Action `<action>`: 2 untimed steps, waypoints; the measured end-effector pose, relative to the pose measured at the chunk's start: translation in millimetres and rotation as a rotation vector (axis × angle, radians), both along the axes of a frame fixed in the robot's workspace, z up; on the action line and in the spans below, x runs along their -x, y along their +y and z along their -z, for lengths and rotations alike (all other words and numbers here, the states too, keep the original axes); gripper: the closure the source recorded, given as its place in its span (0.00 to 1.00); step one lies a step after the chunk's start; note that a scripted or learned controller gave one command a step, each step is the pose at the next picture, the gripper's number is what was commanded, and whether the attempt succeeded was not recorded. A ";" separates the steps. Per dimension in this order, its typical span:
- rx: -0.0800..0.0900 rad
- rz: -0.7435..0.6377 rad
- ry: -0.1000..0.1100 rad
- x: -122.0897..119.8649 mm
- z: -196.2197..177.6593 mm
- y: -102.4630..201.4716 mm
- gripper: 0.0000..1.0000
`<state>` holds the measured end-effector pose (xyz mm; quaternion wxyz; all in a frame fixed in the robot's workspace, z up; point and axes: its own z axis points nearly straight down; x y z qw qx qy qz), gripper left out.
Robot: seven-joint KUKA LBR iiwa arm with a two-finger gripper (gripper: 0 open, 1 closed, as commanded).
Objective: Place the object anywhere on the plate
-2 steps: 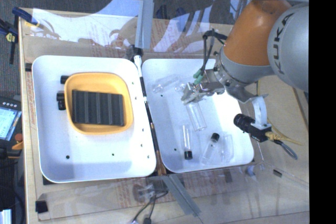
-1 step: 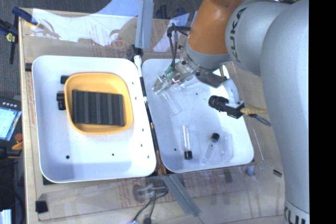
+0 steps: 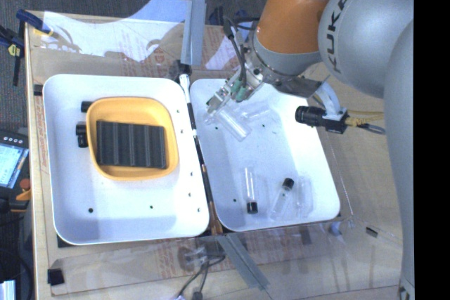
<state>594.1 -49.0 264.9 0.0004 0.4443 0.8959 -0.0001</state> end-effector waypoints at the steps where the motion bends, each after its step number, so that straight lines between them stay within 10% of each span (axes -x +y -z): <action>1: -0.001 -0.216 0.005 0.2 62.0 18.7 1.00; 2: -0.001 -0.216 0.005 0.1 61.7 18.4 0.00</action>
